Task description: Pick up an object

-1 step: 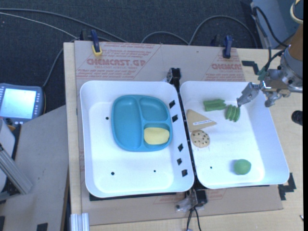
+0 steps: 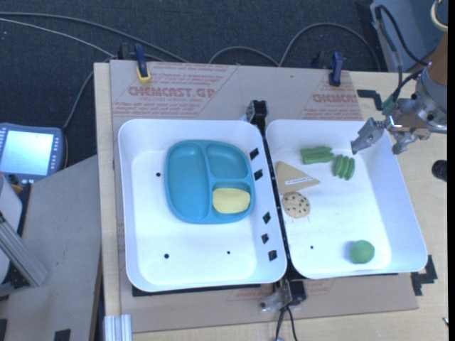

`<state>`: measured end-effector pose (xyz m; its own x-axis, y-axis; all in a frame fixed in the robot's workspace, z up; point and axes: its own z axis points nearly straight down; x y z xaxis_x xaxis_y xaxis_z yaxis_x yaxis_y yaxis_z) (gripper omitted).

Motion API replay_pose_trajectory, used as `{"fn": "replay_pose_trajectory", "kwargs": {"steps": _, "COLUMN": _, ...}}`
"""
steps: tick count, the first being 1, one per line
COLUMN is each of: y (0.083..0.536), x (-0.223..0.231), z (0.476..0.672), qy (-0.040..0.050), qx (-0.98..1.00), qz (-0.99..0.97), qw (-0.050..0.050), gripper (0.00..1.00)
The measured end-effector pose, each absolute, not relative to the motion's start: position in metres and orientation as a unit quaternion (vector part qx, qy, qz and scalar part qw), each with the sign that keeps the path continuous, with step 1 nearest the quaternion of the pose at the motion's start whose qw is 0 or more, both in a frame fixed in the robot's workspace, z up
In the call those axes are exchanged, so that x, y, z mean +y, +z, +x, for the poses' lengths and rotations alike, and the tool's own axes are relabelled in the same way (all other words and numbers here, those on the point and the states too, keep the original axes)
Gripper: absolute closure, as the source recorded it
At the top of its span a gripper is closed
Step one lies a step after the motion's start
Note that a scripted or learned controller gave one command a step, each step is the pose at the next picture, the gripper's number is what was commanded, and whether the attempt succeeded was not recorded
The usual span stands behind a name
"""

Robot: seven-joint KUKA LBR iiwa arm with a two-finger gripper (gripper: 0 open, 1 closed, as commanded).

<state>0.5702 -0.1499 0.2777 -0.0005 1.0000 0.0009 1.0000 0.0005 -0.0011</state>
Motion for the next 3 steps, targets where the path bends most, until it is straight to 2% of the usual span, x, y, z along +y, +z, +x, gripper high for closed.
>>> {"fn": "replay_pose_trajectory", "kwargs": {"steps": 1, "y": 0.215, "x": -0.146, "z": 0.568, "qy": 0.0019, "qx": -0.707, "qz": -0.707, "qw": 0.004, "gripper": 0.0}}
{"fn": "replay_pose_trajectory", "kwargs": {"steps": 3, "y": 0.126, "x": -0.143, "z": 0.573, "qy": 0.0011, "qx": -0.707, "qz": -0.707, "qw": 0.003, "gripper": 0.0}}
